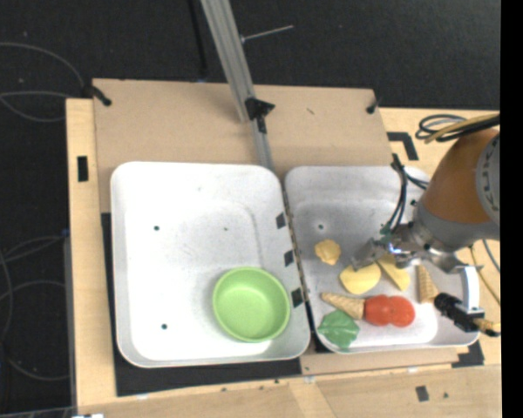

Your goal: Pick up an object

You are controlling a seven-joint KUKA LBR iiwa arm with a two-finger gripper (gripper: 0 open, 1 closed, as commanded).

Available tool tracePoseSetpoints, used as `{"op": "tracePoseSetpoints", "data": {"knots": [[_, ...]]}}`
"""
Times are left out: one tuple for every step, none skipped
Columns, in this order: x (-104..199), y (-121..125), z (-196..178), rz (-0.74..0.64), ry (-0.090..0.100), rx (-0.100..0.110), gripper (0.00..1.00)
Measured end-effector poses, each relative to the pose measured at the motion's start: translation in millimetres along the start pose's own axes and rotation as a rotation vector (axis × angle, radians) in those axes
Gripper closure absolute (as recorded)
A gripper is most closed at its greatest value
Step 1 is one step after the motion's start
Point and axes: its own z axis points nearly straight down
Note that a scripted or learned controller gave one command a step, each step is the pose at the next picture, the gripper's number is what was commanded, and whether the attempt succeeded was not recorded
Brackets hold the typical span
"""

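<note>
The right bin (340, 200) holds several toy foods: a small yellow lump (329, 252), a flat yellow piece (360, 279), a yellow wedge (397, 275), a red tomato (390, 311), a green piece (338, 328) and a tan cone (343, 303). My gripper (376, 252) hangs low over the right bin, just above the flat yellow piece and the wedge, to the right of the small yellow lump. Its tip is dark and small in the camera view. Nothing can be seen held in it.
A green bowl (251, 304) sits in the near right part of the left bin (157, 200). A second tan cone (427, 284) lies by the right bin's right wall under the arm. A slanted metal pole (235, 68) rises behind the bins.
</note>
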Motion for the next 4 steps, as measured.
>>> {"op": "tracePoseSetpoints", "data": {"knots": [[-1, 3, -13, 0.005, -0.001, -0.01, 1.0], [0, 7, -77, -0.006, 0.003, -0.001, 1.0], [-1, 8, -102, -0.007, 0.004, 0.003, 1.0], [43, 27, -117, -0.01, 0.006, 0.005, 1.0]]}}
